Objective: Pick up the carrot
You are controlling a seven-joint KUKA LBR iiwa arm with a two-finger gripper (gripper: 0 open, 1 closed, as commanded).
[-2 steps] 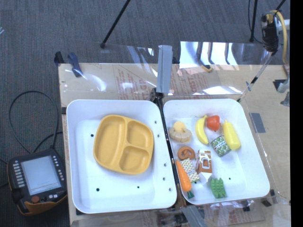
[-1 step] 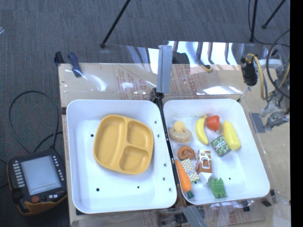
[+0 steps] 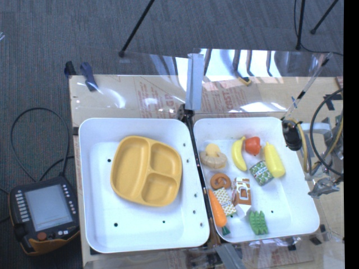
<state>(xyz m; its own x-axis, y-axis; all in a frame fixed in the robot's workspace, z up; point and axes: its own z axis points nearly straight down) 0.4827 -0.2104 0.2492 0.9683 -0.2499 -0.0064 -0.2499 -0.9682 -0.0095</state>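
The carrot [image 3: 217, 207] lies untouched in the right bin [image 3: 297, 206], against its left wall, just beside a patterned packet [image 3: 226, 200] and below a pretzel [image 3: 220, 180]. Gripper [image 3: 321, 188] hovers at the bin's right rim; jaw state cannot be told. Pickup not begun.

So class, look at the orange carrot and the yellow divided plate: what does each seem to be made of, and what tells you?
The small orange carrot with a green top looks like moulded plastic toy food: flat even colour, smooth shape. The yellow three-compartment plate looks like matte plastic: uniform colour, rounded moulded ridges, little glare. Neither can be confirmed by sight alone.
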